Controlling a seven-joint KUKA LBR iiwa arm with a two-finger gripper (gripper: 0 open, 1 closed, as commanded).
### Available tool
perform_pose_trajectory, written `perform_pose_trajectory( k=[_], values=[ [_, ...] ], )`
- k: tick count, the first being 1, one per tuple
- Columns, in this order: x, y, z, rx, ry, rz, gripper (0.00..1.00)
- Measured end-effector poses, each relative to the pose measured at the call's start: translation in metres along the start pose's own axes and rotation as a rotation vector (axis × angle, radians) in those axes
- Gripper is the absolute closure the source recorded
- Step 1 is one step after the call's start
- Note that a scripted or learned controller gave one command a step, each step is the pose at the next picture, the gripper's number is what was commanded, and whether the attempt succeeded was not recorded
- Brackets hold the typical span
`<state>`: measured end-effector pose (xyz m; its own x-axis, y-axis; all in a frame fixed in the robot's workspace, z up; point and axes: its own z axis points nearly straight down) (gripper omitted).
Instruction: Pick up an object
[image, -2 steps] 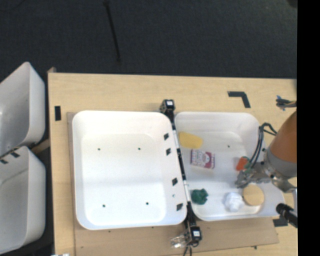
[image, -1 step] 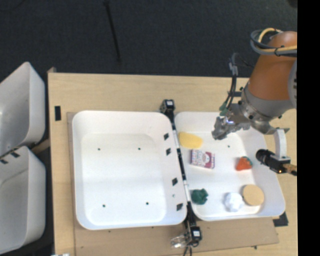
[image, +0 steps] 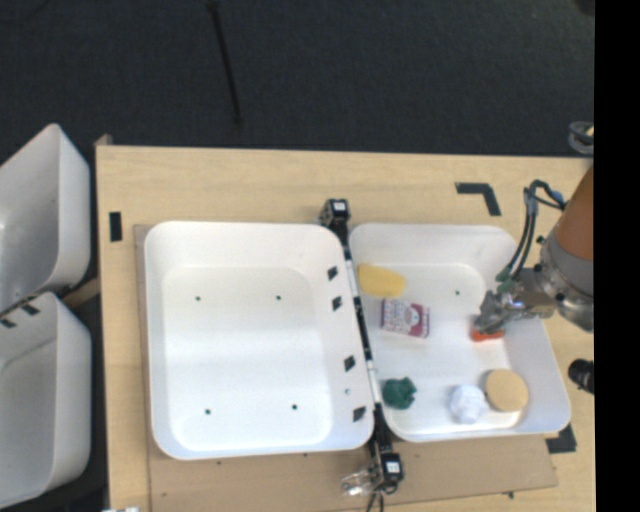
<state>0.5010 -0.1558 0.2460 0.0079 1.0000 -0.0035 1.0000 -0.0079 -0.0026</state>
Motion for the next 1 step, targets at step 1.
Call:
perform_pose_trajectory(
  k=[1],
  values=[
    [-0.0483,-0.0131,0.0589,0.002,0.001,-0.003,1.0]
  ],
)
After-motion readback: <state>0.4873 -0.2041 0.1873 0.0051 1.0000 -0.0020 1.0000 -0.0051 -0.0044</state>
